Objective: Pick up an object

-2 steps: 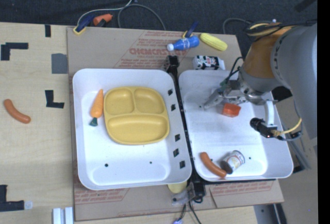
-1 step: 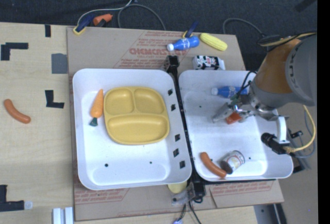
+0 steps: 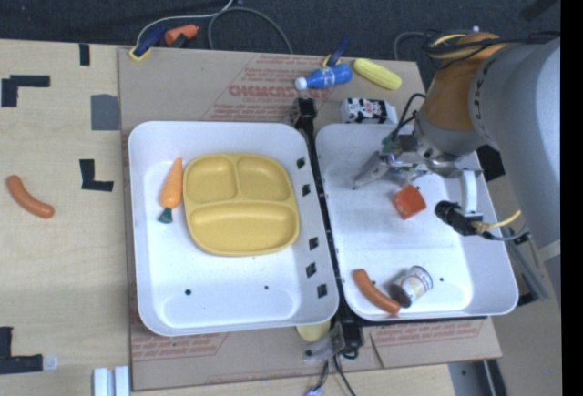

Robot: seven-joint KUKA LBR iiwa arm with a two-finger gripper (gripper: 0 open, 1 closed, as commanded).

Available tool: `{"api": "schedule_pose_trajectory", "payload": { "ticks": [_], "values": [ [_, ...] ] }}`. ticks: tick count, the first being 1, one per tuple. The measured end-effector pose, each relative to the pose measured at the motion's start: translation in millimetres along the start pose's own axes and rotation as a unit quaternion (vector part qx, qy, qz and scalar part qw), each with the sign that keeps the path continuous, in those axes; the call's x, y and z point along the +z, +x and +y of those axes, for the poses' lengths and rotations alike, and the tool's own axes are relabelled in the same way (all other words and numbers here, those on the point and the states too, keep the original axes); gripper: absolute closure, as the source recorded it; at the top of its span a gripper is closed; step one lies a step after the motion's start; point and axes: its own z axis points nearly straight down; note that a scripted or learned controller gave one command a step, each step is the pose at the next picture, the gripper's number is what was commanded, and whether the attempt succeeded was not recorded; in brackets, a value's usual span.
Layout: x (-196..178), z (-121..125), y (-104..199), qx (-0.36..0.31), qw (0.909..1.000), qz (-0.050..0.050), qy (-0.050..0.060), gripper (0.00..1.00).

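Observation:
In the right bin point(image 3: 474, 294), my gripper point(image 3: 372, 174) hangs low over the bin's upper left part. Its two metal fingers point down-left, spread open, with nothing between them. A small orange-red block point(image 3: 410, 201) lies just right of and below the fingertips, apart from them. Near the bin's front edge rest a brown sausage point(image 3: 375, 291) and a small silver can point(image 3: 414, 283) on its side. The grey arm with its orange band point(image 3: 451, 98) comes in from the upper right.
The left bin point(image 3: 146, 276) holds a yellow divided plate point(image 3: 241, 203) and a toy carrot point(image 3: 171, 183) beside it. Behind the bins lie a blue bottle point(image 3: 326, 77), a yellow banana-like toy point(image 3: 376, 74) and a black-and-white item point(image 3: 367, 110). Another sausage point(image 3: 27, 196) lies on the bench, far left.

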Motion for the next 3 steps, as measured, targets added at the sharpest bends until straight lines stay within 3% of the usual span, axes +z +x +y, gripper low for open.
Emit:
{"api": "schedule_pose_trajectory", "payload": {
  "ticks": [1,2,3],
  "values": [
    [-1.4,-40.6,-41.8,0.002,1.0000,0.001,-0.001,0.00],
    [-11.2,-40.1,-43.2,0.002,1.0000,-0.002,-0.002,1.00],
    [-42.1,41.8,27.7,-0.002,1.0000,0.001,0.000,1.00]
  ]
}}
